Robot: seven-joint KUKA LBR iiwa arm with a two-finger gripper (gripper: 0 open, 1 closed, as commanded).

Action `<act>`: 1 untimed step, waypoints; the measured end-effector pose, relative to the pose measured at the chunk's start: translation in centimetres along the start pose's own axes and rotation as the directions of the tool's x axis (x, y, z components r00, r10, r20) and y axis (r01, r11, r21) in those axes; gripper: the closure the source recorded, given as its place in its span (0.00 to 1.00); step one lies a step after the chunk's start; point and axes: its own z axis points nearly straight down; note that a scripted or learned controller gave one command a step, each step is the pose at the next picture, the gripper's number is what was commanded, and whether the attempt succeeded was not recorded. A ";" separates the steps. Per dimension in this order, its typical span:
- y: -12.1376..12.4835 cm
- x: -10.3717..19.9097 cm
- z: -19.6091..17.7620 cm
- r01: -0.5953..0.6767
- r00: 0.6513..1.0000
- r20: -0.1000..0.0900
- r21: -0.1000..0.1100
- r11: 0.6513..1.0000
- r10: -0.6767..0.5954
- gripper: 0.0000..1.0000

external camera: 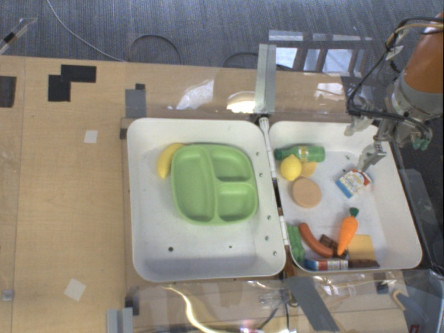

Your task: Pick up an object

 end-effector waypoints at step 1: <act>7.2 2.9 10.8 0.194 0.981 0.000 -0.001 0.981 -0.194 0.00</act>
